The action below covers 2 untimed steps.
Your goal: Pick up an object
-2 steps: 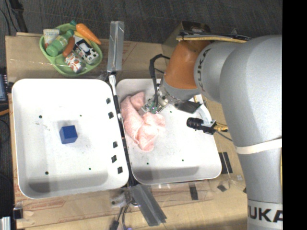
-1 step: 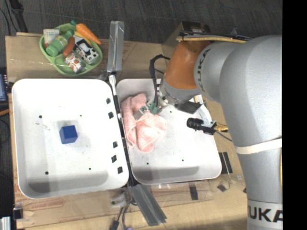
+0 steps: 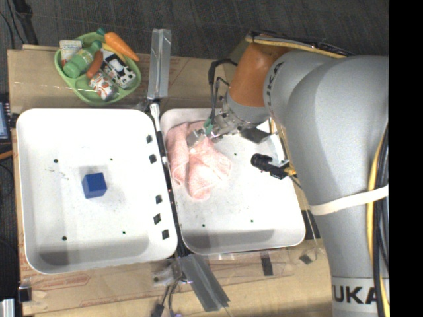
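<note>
A crumpled pink cloth (image 3: 195, 162) lies in the left half of the right bin (image 3: 264, 216). My gripper (image 3: 205, 133) is low over the cloth's upper edge, close to the bin's far wall, and seems to touch the fabric there. The grey arm and its orange band come in from the right and cover the bin's far right corner. A small blue cube (image 3: 94, 184) sits alone near the middle of the left bin (image 3: 39, 144), far from the gripper.
A green bowl (image 3: 74, 88) of toy food, with a carrot on top, stands on the bench beyond the left bin. A metal bar (image 3: 158, 61) rises behind the divide between the bins. Black clips line that divide.
</note>
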Tool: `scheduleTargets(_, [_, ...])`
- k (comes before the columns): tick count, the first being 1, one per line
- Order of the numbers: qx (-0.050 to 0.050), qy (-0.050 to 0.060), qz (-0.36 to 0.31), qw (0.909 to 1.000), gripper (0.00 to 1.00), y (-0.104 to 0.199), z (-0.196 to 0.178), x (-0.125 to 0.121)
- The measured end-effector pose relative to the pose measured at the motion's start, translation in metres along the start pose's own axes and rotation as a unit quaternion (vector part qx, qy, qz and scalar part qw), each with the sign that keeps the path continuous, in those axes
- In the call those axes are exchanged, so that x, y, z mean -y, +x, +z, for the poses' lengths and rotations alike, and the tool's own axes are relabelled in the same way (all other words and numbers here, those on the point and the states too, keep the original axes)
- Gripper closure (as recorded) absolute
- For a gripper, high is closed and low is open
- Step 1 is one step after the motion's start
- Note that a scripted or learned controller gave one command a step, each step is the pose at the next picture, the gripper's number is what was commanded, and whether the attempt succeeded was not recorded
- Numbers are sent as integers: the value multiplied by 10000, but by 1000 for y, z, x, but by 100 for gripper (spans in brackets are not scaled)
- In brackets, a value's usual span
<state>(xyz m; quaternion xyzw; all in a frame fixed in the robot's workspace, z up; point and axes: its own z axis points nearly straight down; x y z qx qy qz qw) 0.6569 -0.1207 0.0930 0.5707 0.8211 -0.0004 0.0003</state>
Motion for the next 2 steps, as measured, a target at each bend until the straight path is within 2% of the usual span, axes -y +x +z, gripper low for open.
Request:
scheduleTargets(1, [2,2,-30,10000,100,1,-10,-1])
scheduleTargets(2, [-4,8,1033,9947,100,46,-117,-5])
